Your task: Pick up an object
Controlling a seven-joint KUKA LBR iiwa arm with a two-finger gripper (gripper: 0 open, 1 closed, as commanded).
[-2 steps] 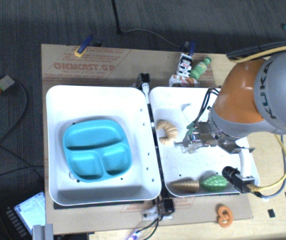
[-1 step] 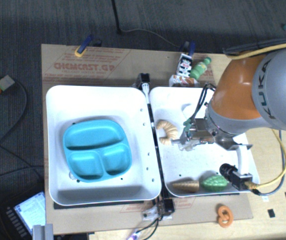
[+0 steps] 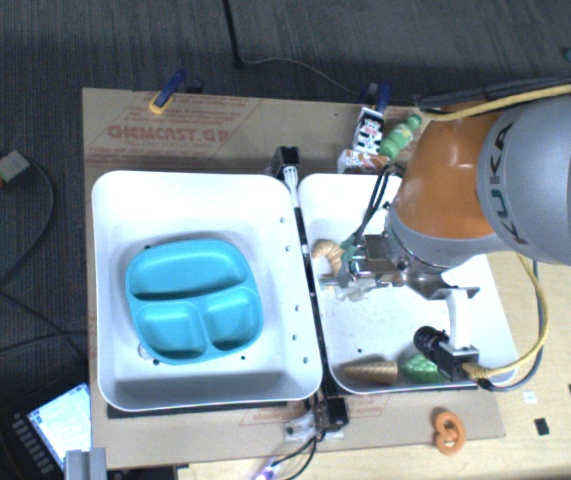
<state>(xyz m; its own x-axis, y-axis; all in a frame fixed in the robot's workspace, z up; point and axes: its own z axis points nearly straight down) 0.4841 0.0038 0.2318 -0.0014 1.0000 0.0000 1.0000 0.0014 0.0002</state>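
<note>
Arm (image 3: 485,183): reaches from the right, bent low over the right bin (image 3: 485,318). Hand (image 3: 350,273): down near that bin's left wall; finger state cannot be told. Objects: tan item (image 3: 327,253) just beside the hand; cone (image 3: 370,371) and green piece (image 3: 420,368) at the front wall. Left bin (image 3: 115,208): blue tray (image 3: 195,298). Worktop (image 3: 175,128): brown board; dark carpet beyond.

The left bin (image 3: 115,268) is smooth, glossy white plastic; the tray (image 3: 193,300) in it, matt blue plastic. The tabletop (image 3: 215,133) looks like rough brown cardboard. The arm (image 3: 525,183) has a satin grey shell.
</note>
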